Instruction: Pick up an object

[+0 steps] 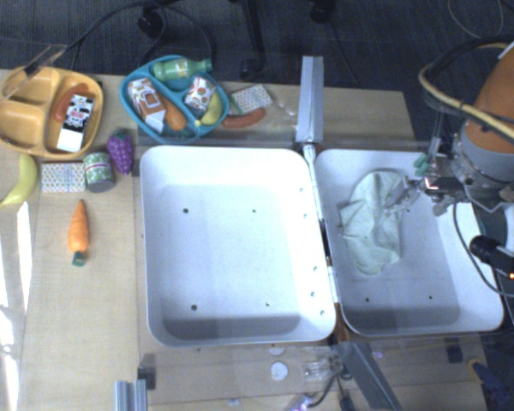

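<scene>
1 cloth (373, 220) mid right bin (471, 315)

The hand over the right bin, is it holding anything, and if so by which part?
It cannot be told. The hand sits at the right edge of the crumpled pale cloth in the right bin.

The grey arm (488, 157) reaches in from the right, its orange band (507, 92) high at the edge. The gripper (409, 193) points leftward and low, its thin fingers blurred against pale surroundings.
</scene>
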